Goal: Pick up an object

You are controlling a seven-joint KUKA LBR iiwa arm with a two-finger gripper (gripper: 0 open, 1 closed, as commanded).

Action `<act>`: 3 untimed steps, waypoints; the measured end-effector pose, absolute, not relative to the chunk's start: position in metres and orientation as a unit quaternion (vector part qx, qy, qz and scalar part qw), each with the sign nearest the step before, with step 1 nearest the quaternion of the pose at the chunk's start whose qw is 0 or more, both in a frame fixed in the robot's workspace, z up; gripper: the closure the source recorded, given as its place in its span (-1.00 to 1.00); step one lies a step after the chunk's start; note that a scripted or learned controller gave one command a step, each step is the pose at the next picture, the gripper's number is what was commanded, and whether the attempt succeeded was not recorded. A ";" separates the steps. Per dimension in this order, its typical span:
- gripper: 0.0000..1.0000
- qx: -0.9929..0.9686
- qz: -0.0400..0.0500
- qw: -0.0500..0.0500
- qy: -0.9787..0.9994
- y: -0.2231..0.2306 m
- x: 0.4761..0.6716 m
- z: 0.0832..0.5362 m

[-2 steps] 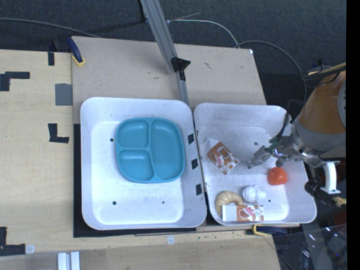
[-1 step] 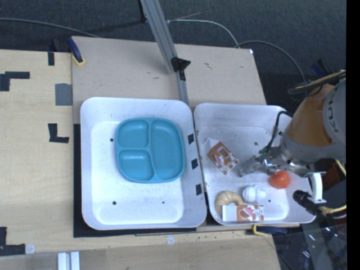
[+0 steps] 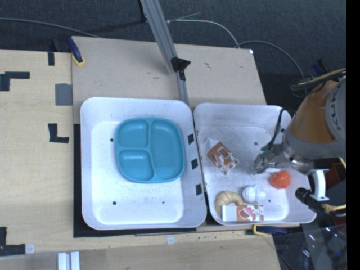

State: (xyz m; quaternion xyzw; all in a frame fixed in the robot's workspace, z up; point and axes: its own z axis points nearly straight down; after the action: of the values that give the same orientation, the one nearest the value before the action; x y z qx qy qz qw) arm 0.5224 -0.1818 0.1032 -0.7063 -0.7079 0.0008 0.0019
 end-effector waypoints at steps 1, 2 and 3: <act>1.00 -0.707 -0.001 -0.002 -0.707 -0.188 0.519 0.163; 1.00 -0.706 -0.001 -0.002 -0.708 -0.188 0.520 0.215; 1.00 -0.705 0.000 0.002 -0.709 -0.131 0.506 0.218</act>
State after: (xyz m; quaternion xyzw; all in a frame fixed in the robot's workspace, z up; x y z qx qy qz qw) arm 0.5063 -0.1315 0.2180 -0.7051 -0.7091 0.0003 0.0015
